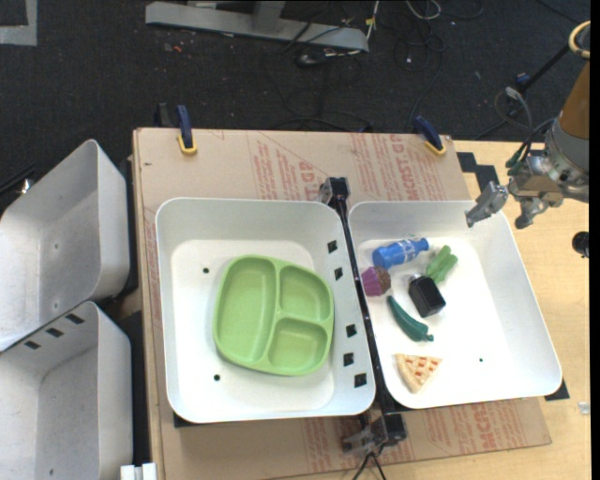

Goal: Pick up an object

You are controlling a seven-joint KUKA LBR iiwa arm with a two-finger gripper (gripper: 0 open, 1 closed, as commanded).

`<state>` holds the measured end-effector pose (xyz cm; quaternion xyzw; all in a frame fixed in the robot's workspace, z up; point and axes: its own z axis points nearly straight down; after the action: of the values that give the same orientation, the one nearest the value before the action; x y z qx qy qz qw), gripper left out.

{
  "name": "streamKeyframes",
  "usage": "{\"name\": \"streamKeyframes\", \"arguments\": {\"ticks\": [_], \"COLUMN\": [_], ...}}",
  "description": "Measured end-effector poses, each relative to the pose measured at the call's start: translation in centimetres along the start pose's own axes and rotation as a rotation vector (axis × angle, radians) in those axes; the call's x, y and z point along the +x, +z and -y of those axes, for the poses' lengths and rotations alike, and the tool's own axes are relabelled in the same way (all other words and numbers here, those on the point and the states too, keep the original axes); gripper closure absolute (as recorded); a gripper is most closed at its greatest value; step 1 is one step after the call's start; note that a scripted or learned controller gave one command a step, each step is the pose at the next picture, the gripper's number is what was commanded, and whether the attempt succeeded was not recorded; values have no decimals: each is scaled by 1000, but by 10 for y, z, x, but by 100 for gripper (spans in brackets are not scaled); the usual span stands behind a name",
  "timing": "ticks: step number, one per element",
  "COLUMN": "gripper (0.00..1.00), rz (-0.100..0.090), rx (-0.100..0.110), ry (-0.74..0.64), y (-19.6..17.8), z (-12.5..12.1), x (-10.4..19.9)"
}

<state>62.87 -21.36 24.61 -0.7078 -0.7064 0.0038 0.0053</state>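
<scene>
A dark speckled floor (84,75) lies beyond the bench (272,155), strewn with black cables (441,28) and a grey metal bar (253,23). Two spare white bins (56,234) sit at left.

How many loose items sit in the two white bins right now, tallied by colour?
Green: 3 — the light green divided plastic plate in the left bin, the green brush-like piece, the dark green curved pod-shaped toy
Blue: 1 — the small blue plastic bottle
Purple: 1 — the small purple lump
Black: 1 — the black block
Orange: 1 — the toy pizza slice
Total: 7
</scene>
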Motion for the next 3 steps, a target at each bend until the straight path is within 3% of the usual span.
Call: {"name": "streamKeyframes", "arguments": {"ticks": [1,3], "gripper": [0,0], "rz": [3,2], "rx": [-13,-10], "ry": [-3,-2], "y": [-9,87], "z": [-2,4], "x": [1,10]}}
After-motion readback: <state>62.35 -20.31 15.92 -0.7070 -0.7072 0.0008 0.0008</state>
